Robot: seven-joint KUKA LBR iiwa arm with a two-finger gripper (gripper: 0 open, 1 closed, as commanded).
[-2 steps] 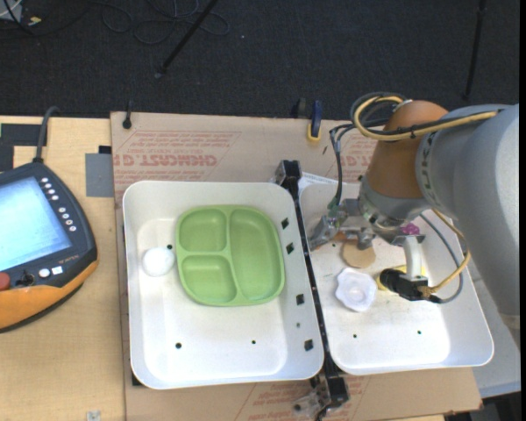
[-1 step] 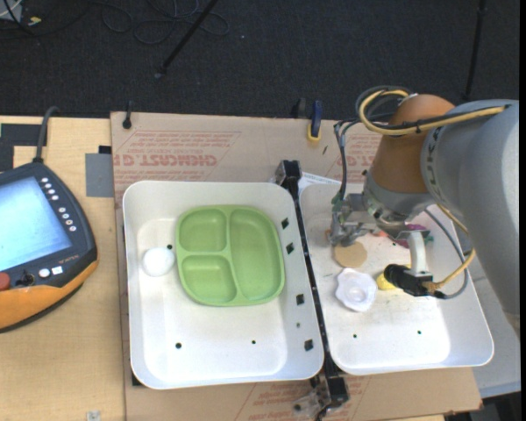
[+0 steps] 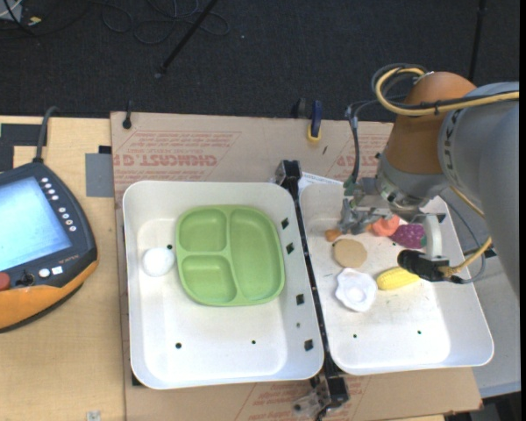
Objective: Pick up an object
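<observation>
Grey metal of the gripper (image 3: 361, 213) sits low over the right bin (image 3: 473, 340), near that bin's far left corner. We cannot tell how far it is open, nor whether it has hold of anything. The arm (image 3: 438, 139) overhangs the bin's far right corner.

The objects for picking crowd close round the tool. A small orange piece (image 3: 332, 234) lies just beside it toward the left wall. A salmon-pink item (image 3: 386, 226) lies just beside it toward the right wall. This item is against a magenta item (image 3: 411, 234), and we cannot tell whether they touch. Toward the front edge lies a tan disc (image 3: 350, 253), then a white egg-shaped piece (image 3: 357, 289) with a yellow item (image 3: 394, 278) beside it.

The left bin (image 3: 149, 340) holds a green divided plate (image 3: 230, 254) at its middle. A white ball (image 3: 157, 260) lies just beside the plate, toward the left wall.

Both bins stand on a cardboard sheet (image 3: 202, 147), with a blue clamp (image 3: 315, 123) on its far edge. A teach pendant (image 3: 26, 235) rests well left of the bins.
</observation>
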